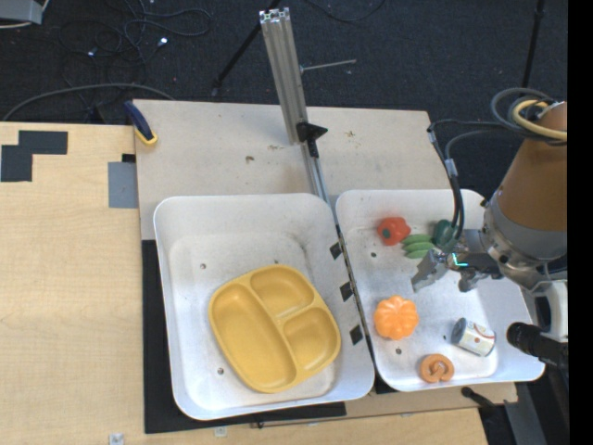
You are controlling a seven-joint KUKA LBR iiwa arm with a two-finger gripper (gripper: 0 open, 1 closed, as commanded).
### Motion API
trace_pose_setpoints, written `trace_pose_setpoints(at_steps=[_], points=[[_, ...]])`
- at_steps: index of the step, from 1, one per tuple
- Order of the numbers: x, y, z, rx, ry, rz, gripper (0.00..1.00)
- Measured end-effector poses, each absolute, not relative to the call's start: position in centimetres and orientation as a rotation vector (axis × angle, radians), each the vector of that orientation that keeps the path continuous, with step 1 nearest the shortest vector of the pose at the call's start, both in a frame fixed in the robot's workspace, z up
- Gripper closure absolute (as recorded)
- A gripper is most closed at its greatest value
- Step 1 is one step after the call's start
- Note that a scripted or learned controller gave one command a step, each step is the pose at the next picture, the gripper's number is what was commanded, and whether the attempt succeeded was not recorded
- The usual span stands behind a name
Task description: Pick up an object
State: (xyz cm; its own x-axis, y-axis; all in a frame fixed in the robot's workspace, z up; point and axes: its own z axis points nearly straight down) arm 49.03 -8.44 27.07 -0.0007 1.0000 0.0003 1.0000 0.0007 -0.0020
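my tool [447, 274] hangs over the right white plastic bin [357, 213] with fingers spread wide and nothing between them. nearest is the green plastic vegetable [419, 246] at its ten o'clock, touching the red plastic tomato [393, 230]. i'd sooner go for the small orange plastic pumpkin [396, 317] at seven o'clock: it sits apart, so i'd centre over it and drop straight down.

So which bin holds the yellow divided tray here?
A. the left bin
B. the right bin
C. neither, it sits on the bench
A: the yellow tray lies in the left bin, while the right bin holds the small items.
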Motion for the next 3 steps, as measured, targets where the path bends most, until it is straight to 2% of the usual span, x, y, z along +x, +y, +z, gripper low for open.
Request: trace_pose_setpoints(at_steps=[1,2,3], points=[[49.0,-8.4,27.1,-2.220,-2.221,0.002,0.00],[49.9,-8.6,21.6,-2.216,-2.216,0.009,0.00],[49.2,-9.0,15.4,-2.216,-2.213,0.010,0.00]])
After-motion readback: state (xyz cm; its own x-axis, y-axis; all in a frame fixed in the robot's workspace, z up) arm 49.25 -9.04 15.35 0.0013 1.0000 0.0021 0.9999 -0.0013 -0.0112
